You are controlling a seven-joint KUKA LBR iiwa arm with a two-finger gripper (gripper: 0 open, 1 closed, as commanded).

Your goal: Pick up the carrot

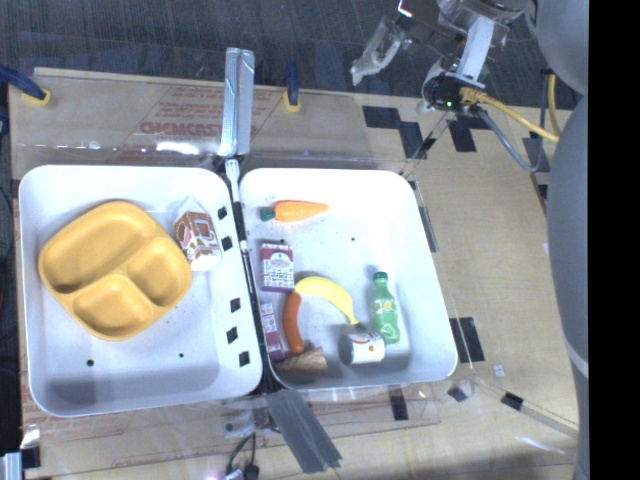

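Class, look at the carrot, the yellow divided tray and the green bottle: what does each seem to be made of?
Carrot: likely moulded plastic toy, with smooth, even orange and a stubby green top.
Yellow divided tray: probably plastic, matte, with rounded moulded compartments.
Green bottle: seemingly plastic, slightly glossy, with a paler label.

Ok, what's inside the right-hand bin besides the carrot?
In the right bin with the carrot: a red carton, banana, sausage, green bottle and small can. Something brown at the front edge is partly covered.
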